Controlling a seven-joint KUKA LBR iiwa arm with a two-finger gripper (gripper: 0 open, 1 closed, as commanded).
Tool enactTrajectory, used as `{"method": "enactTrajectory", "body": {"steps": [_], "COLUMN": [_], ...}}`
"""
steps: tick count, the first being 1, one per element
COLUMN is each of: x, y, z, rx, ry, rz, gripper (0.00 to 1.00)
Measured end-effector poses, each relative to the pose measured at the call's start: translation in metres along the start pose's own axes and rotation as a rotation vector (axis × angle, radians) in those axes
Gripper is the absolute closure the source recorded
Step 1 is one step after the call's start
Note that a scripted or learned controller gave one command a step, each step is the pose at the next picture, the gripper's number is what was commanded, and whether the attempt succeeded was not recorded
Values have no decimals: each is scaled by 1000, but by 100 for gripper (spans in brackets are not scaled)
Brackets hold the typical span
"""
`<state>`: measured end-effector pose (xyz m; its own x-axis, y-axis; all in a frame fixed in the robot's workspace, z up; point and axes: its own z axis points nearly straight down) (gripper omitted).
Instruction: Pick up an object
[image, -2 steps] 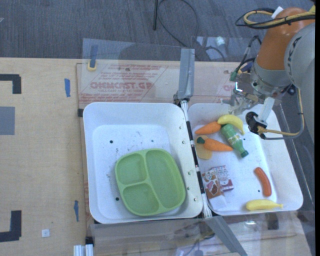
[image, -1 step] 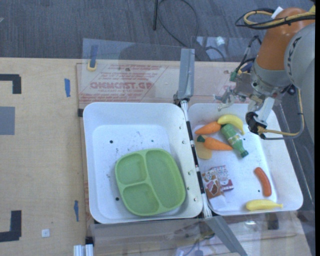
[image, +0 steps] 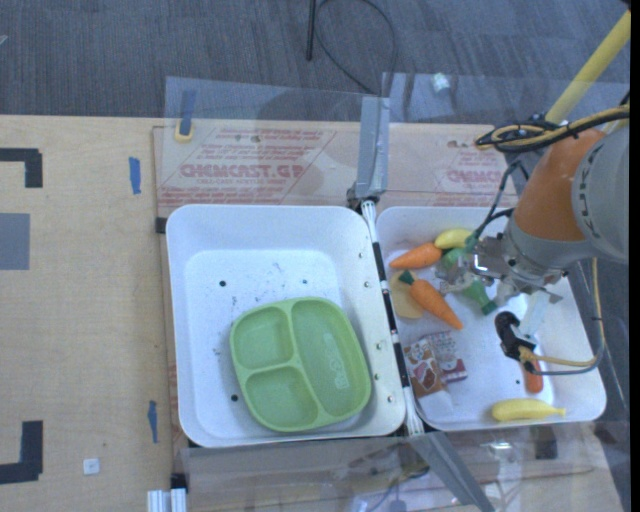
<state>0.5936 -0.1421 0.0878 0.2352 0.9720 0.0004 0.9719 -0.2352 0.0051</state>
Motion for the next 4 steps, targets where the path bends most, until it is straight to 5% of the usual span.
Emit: {"method": "enactTrajectory", "body": {"steps": [1, 2, 3, 4], "x": [-3, -23, -23, -55], "y": [1, -15, -15, 30], "z": [-11, -19, -19, -26], "rx": [-4, 7, 7, 5], "ry": [-3, 1, 1, -2], "rz": [5, -129, -129, 285], "gripper": [100, 100, 0, 0]}}
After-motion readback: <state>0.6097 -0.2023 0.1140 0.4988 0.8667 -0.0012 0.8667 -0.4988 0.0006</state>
